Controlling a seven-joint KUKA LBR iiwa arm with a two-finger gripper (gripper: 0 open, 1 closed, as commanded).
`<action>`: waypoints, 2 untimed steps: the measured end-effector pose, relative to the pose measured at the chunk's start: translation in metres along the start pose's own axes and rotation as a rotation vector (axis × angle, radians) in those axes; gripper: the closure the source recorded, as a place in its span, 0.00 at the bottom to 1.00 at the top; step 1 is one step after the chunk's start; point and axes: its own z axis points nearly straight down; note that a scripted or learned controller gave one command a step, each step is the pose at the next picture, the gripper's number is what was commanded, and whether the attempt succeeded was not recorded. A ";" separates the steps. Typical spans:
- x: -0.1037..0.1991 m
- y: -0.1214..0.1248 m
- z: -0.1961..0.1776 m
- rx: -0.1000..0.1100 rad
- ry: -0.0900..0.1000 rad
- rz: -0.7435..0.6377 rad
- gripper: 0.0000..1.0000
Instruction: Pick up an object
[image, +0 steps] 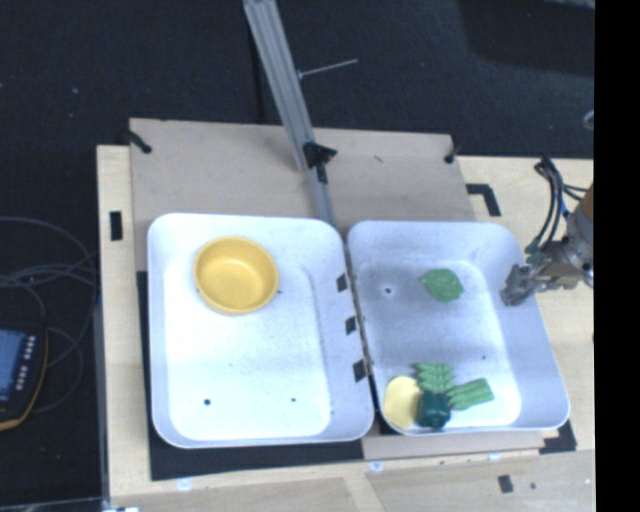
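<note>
camera view: gripper (516, 287) at right bin's (400, 245) right rim, finger state cannot be told, nothing seen held. green leaf piece (442, 285) just left of it; green pile (450, 392) near corner. step: approach; next, descend over the leaf.

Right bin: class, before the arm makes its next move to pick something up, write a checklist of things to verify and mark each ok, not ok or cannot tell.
1. Objects available in the right bin: ok; a green leaf lies alone, and a yellow piece, dark green piece and green toy cluster at the near edge.
2. Leaf clear of neighbours: ok.
3. Cluster pieces separated: not ok; they touch or overlap.
4. Gripper above a target: not ok; it sits at the bin's right rim.
5. Gripper free of load: cannot tell.
6. Yellow bowl out of the way: ok; left bin.
</note>
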 end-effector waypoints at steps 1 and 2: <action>-0.001 0.000 -0.015 0.004 0.002 0.000 1.00; 0.057 0.002 -0.007 0.005 0.002 -0.004 1.00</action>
